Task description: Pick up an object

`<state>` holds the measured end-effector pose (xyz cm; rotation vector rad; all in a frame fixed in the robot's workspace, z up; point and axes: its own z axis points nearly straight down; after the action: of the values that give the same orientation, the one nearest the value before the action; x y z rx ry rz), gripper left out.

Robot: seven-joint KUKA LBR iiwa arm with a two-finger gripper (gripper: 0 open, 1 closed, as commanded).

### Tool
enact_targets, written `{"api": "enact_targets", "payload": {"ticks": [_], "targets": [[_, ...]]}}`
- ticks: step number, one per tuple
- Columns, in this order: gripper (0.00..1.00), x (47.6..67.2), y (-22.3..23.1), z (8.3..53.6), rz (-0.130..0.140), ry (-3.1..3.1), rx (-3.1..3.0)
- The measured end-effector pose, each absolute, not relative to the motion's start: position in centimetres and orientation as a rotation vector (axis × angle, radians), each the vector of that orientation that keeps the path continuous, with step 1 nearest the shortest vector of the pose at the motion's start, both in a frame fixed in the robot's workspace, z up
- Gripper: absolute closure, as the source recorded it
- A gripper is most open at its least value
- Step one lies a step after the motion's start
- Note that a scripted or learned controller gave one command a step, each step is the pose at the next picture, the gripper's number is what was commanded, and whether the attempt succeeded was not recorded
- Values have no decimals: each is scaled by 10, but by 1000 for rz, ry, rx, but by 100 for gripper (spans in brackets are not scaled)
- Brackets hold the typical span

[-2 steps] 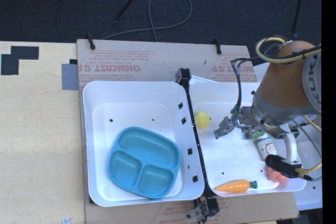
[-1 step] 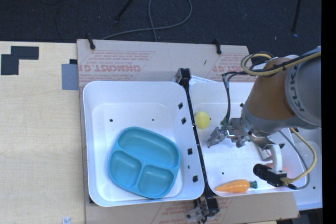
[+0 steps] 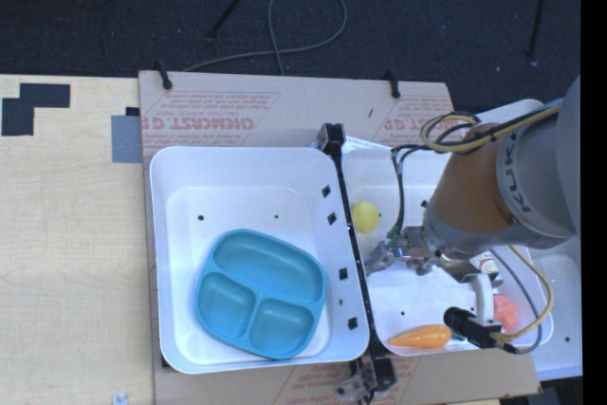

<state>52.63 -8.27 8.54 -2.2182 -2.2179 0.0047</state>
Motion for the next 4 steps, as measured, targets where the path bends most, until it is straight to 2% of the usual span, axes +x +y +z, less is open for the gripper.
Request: {"api": "enact_targets", "payload": {"ticks": [1,4], "targets": [[100,527,-84,98,3,-2211,-2226],[100,530,-90,274,-1,-2223,-2221]]}}
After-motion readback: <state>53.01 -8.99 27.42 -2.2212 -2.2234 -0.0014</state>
